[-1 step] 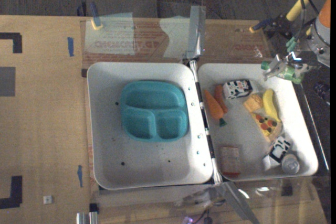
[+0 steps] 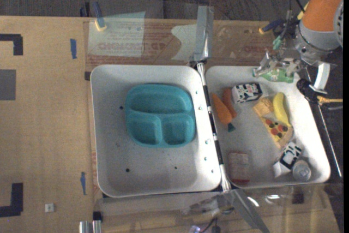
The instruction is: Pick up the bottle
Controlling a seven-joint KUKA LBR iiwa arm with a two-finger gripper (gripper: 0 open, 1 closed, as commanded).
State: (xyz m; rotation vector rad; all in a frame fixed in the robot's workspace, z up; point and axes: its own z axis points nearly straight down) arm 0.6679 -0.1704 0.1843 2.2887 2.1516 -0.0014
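The gripper (image 2: 278,69) hangs over the far rim of the right bin (image 2: 322,169), up in its top right corner, and nothing can be seen between its fingers; whether they stand wide or narrow I cannot tell, since the metal parts there blur together. So the pick has not begun in any visible way: the bottle (image 2: 294,162) lies untouched in the bin.

It sits well apart from the gripper, down toward the near edge of the bin and a little to the right, in the bin's near right corner. It lies on its side, black-and-white label up, its clear cap end pointing at the corner wall. By my judgement the whole task is left: travel across the bin, descent, closing and lift.

Between gripper and bottle lie a banana (image 2: 280,108) and a pizza slice (image 2: 275,125), the slice's lower end near the bottle's top. Just below the gripper and a little left is a small carton (image 2: 246,92), and further left a carrot (image 2: 222,110) near the bin's left wall. A flat pinkish packet (image 2: 239,165) lies to the bottle's left. The corner walls (close on two sides of the bottle) look like the main hindrance to getting fingers around it.

The left bin (image 2: 109,172) holds a teal tray (image 2: 160,115), far from all this.
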